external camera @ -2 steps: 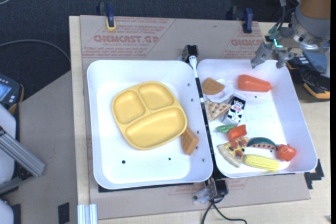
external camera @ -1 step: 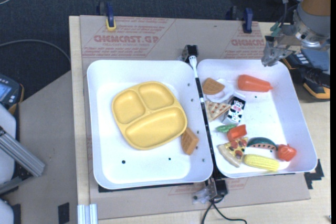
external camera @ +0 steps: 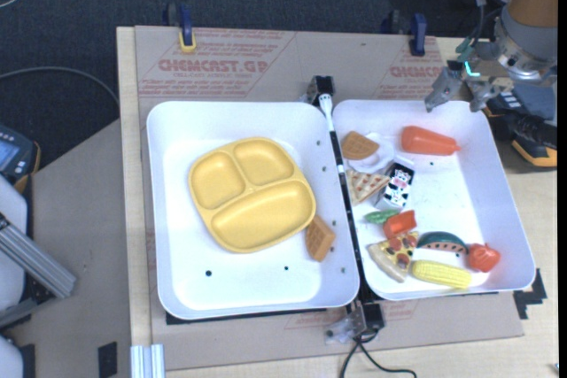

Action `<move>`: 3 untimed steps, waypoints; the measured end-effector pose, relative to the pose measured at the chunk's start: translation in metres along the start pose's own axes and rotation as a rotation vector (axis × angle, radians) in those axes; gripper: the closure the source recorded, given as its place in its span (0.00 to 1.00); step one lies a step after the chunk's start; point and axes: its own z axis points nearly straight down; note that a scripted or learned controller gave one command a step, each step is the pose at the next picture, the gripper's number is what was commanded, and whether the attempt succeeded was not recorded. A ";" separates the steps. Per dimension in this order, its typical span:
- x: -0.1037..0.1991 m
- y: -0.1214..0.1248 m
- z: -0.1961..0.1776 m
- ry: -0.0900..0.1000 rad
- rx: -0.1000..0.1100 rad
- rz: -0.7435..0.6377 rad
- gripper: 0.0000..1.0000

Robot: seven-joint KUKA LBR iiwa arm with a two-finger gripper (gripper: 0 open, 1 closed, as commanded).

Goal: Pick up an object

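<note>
My gripper (external camera: 461, 95) hangs over the far rim of the right bin (external camera: 509, 190), its two fingers spread open with nothing between them. Just below and left of it lies an orange carrot-like toy (external camera: 429, 140). Further in the same bin are a brown cookie (external camera: 359, 145), a waffle wedge (external camera: 365, 185), a black-and-white block (external camera: 400, 187), a green pod (external camera: 383, 214), a red pepper piece (external camera: 400, 226), a pizza slice (external camera: 392, 258), a corn cob (external camera: 441, 274), a watermelon slice (external camera: 440, 241) and a tomato (external camera: 484, 258).
The left bin (external camera: 173, 217) holds a yellow divided plate (external camera: 252, 191) and a brown cracker (external camera: 320, 239) by its right wall. Blue clamps (external camera: 185, 24) (external camera: 417, 33) grip the cardboard base at the back. Cables and gear lie to the right.
</note>
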 end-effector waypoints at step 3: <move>0.000 0.002 -0.018 -0.003 -0.003 -0.003 1.00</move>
